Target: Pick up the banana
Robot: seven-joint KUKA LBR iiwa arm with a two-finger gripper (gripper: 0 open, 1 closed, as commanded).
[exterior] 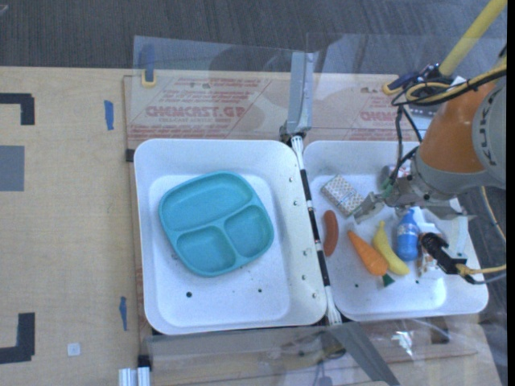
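Observation:
The yellow banana (389, 248) lies in the right bin (354, 296), its green tip pointing toward the front. An orange carrot (368, 253) rests just to its left and a blue bottle (407, 236) just to its right. My gripper (385, 200) hovers over the right bin behind the banana, beside a patterned box (342, 193). Nothing shows between it and the banana, which rests on the bin floor.
A red-brown sausage (330, 232) lies near the right bin's left wall. The left bin (161, 296) holds a teal divided plate (216, 223). A raised divider (310, 215) separates the bins, and a clear wall stands behind them.

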